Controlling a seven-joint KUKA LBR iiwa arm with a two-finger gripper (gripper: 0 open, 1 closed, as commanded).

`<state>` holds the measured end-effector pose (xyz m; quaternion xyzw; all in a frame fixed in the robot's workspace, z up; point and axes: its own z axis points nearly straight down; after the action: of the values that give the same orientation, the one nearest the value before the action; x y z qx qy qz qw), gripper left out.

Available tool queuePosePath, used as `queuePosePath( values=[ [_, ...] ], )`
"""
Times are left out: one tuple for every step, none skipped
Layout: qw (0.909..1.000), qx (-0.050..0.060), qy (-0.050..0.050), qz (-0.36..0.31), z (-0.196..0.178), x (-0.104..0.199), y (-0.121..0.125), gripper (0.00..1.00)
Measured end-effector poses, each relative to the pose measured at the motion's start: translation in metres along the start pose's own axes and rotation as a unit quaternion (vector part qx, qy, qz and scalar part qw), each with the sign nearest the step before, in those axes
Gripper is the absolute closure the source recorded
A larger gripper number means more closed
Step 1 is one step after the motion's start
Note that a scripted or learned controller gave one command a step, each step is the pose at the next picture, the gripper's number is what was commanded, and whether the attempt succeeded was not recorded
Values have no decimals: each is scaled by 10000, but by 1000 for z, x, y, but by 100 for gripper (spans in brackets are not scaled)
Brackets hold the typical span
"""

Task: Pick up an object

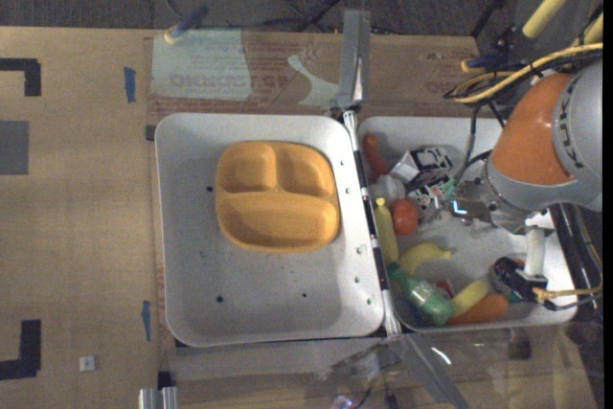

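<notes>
Left bin (pixel 182 235): carrying an orange divided plate (pixel 278 196), lying flat near its middle, well apart from the arm.
Right bin (pixel 565 311): holding the pickable clutter; a yellow bottle (pixel 385 230) lying along the left wall, a red tomato (pixel 404 217) just beside it, a banana (pixel 422 256) below that, a green bottle (pixel 421 294) and an orange carrot (pixel 487 308) near the front edge.
Gripper (pixel 442 196): hovering over the bin's upper middle, near the tomato; grip state impossible to tell.
Step advice: probably descending straight onto one isolated piece, tomato or banana, avoiding the crowded front corner.
Hard to read: the black-and-white item (pixel 428 160) behind the gripper is blurring together; wrist is covering the bin's right side.
</notes>
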<state>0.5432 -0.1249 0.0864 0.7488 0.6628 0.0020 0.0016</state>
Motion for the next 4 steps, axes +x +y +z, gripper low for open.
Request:
queuePosePath(
  values=[
    [9979, 635, 65, 66, 5, -9, 87, 0],
    [9945, 748, -165, 712, 6, 12, 89, 0],
    [9945, 778, -85, 694, -2, 25, 89, 100],
    [9985, -15, -14, -539, -159, 25, 124, 100]
  ],
)
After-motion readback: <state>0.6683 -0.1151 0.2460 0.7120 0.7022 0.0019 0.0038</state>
